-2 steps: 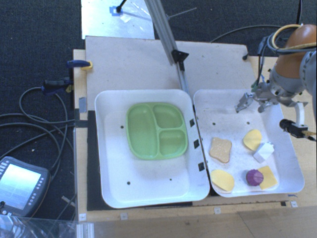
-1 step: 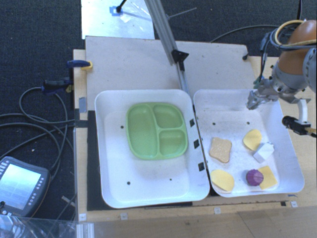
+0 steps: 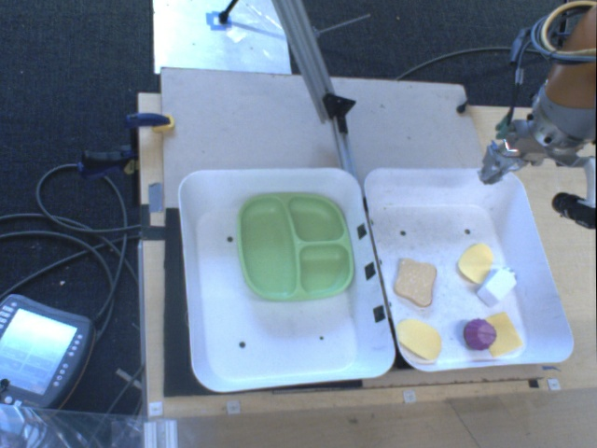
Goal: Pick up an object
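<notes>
The right bin holds a slice of toast, a yellow piece near the front, another yellow piece, a white block, a purple object and a yellow wedge. My gripper hangs over the bin's far right corner, well away from all of them. Nothing shows between its fingers.
The left bin carries a green divided plate. A grey pole slants down to the seam between the bins. Cables and a teach pendant lie on the floor at the left.
</notes>
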`<state>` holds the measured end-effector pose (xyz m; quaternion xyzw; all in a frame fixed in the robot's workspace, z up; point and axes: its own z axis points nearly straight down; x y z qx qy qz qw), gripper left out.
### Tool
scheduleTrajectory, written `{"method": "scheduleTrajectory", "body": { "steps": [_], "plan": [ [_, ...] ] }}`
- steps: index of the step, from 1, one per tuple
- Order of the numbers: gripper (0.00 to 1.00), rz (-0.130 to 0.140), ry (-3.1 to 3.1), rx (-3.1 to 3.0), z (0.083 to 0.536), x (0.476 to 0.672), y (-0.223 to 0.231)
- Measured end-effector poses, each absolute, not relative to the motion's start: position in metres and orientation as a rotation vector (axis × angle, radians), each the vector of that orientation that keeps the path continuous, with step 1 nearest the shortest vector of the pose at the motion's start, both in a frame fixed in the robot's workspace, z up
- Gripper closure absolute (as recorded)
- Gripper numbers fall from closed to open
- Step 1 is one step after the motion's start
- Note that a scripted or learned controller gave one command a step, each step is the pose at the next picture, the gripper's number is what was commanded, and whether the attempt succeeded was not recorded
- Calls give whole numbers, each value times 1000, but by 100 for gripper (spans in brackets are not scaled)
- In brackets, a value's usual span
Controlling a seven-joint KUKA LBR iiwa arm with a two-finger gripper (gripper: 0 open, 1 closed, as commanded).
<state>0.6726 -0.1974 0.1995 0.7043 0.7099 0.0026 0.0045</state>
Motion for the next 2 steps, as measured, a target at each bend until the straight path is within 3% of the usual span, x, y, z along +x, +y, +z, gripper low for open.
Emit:
{"method": "scheduleTrajectory", "body": {
  "steps": [1,2],
  "plan": [
    [100,8,2224,2205,266,675,-199],
    [100,4,2227,2209,277,676,-199]
  ]
}}
